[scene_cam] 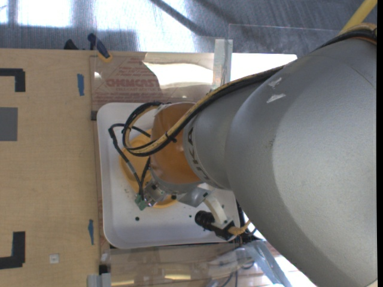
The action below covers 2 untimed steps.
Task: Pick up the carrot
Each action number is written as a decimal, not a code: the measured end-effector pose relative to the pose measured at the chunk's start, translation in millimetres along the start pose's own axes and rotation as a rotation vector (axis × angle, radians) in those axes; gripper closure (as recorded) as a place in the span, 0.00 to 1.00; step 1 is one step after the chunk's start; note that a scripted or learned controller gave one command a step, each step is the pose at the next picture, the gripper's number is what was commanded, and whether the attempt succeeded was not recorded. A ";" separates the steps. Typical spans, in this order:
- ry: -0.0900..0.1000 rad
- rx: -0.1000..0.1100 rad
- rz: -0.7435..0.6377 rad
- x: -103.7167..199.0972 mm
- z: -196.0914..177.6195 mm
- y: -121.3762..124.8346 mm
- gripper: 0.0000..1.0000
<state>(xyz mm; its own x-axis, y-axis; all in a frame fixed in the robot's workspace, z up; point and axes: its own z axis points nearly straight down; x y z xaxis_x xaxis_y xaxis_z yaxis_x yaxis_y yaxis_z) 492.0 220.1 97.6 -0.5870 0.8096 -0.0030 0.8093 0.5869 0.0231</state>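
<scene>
- Step in hand, as a judgement: the reach-down or grasp stage; the grey KUKA arm with its orange wrist band (287,136) extends from the right of the frame over the shallow white plastic bin (114,220) at lower centre
- The arm's large grey link covers most of the right half of the frame, and the orange band sits at centre, directly above the bin floor
- The two-finger gripper (149,199) lies below the wrist, low over the bin floor at lower centre; a small green circuit board shows at its left edge
- Gripper state: cannot be determined; the wrist body and the black and yellow cables (128,139) looping at centre left screen it
- Held object: none can be confirmed; nothing is visible between the gripper's parts
- Task object: the orange carrot cannot be identified with certainty; an orange patch (128,160) shows on the bin floor just left of the wrist, partly under the cables, and may be the carrot or a reflection of the orange band
- Next move, as a judgement: verify a grasp by raising the wrist clear of the bin; if nothing comes up, re-centre over the orange patch before closing
- Risk: the cable loop hangs near the bin wall and could snag during a lift
- A tan cardboard sheet (48,160) with black marks fills the left of the frame
</scene>
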 end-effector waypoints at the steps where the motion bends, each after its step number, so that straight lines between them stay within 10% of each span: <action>1: 0.000 0.023 0.242 -22.9 -100.7 29.0 1.00; 2: 0.005 0.017 0.415 -85.9 -150.8 9.0 1.00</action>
<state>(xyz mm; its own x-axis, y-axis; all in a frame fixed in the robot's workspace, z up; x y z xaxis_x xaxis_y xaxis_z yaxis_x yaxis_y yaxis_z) 546.6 154.1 248.8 -0.2111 0.9774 0.0075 0.9775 0.2111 0.0048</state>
